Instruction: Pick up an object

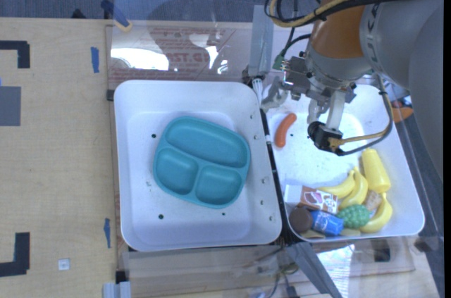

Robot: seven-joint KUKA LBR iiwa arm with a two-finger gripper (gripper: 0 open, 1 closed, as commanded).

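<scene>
My gripper (pixel 276 94) hangs over the back left corner of the right bin (pixel 411 180), close to the wall shared with the left bin. An orange sausage-shaped toy (pixel 284 129) lies on the bin floor just in front of the gripper, apart from it. Nothing shows between the gripper's tips. At the front right of the same bin lie yellow bananas (pixel 354 185), a yellow piece (pixel 375 170), a green knobbly toy (pixel 356 215), a blue can (pixel 328 222), a brown round thing (pixel 301 219) and a small printed box (pixel 321 200).
The left bin (pixel 128 149) holds a teal divided plate (pixel 202 161) in its middle. The grey arm with its orange band (pixel 352 4) reaches in from the upper right, above the back of the right bin. A wooden bench top (pixel 53 149) lies to the left.
</scene>
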